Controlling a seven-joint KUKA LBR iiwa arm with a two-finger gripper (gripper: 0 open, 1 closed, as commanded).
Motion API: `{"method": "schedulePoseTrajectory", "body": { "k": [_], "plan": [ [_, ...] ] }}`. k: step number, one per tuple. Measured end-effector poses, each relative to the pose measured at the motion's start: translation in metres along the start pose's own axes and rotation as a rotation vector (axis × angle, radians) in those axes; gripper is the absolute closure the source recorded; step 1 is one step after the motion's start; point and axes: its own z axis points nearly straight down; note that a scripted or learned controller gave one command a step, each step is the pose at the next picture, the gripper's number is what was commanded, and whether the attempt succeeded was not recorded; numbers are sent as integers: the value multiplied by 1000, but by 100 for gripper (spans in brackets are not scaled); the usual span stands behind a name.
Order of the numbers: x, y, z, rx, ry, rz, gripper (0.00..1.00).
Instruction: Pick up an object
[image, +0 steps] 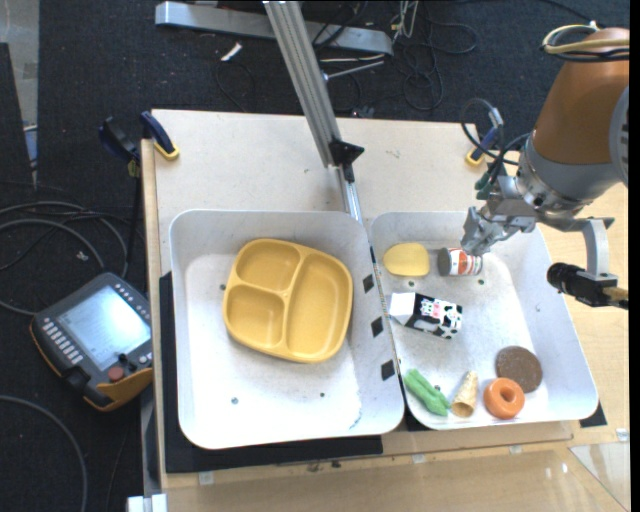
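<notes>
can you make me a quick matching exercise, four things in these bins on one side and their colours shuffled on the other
Things:
1. divided plate
2. donut
3. pea pod
4. round cookie

Colours:
A. green
B. brown
C. yellow
D. orange

Pairs: 1-C, 2-D, 3-A, 4-B

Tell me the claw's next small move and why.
Probably a short drop straight down, then close. The claw hangs right over the small red-and-white can lying on its side in the right bin, beside the yellow piece. Whether it grips it yet is unclear.
</notes>
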Motion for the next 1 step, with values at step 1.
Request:
{"method": "schedulePoseTrajectory", "body": {
  "k": [1],
  "plan": [
    [45, 2, 6, -1, 0, 0, 100]
  ]
}}
